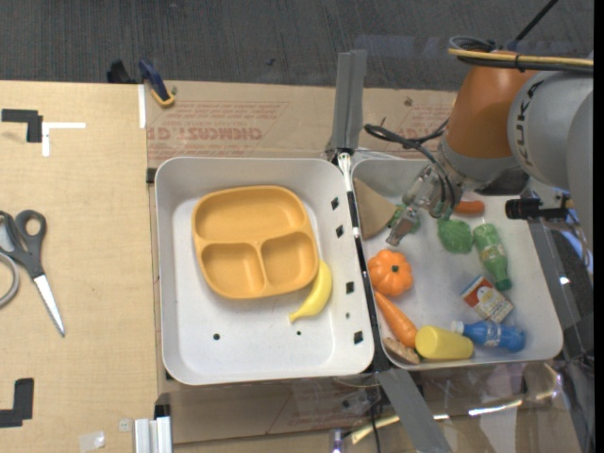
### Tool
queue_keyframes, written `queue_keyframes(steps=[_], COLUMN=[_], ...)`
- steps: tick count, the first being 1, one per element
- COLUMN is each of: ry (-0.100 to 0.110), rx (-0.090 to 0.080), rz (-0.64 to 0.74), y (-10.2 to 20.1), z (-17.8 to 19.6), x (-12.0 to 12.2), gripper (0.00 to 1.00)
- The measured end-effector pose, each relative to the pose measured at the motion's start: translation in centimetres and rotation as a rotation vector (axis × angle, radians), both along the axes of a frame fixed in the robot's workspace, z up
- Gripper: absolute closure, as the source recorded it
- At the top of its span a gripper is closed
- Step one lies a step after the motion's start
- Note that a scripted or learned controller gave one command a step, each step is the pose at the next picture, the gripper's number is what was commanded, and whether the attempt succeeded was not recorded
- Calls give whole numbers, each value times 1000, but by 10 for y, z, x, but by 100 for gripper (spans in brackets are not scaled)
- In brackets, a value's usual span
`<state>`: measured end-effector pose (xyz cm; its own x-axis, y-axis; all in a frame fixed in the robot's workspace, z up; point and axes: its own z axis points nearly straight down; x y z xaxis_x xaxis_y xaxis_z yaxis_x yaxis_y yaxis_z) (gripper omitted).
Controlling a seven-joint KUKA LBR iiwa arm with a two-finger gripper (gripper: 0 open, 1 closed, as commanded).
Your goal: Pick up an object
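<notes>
**Bench check: gripper over right bin**

The bench carries two white bins. The right bin (pixel 538 253) holds a toy pumpkin (pixel 391 274), carrot (pixel 397 319), yellow cylinder (pixel 444 343), blue bottle (pixel 497 336), green bottle (pixel 491 253) and green lump (pixel 455 235). The gripper (pixel 408 221) hangs near its far-left corner, fingers apart, gripping nothing. The arm hides the far edge. The left bin (pixel 179 281) holds an orange tray (pixel 255 242) and banana (pixel 314 293); its near edge lies bare.

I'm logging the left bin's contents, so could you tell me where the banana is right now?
The banana lies in the left bin, against the lower right corner of the orange divided plate, near the wall shared with the right bin.
</notes>
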<state>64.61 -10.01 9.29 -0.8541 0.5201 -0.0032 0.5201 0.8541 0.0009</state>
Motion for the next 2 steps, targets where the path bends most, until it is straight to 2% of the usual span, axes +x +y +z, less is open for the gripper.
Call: queue_keyframes(steps=[1,2], ry=[0,-4], rx=[0,-2], rz=[0,82], y=[0,-53], z=[0,2], x=[0,4], gripper=[0,0])
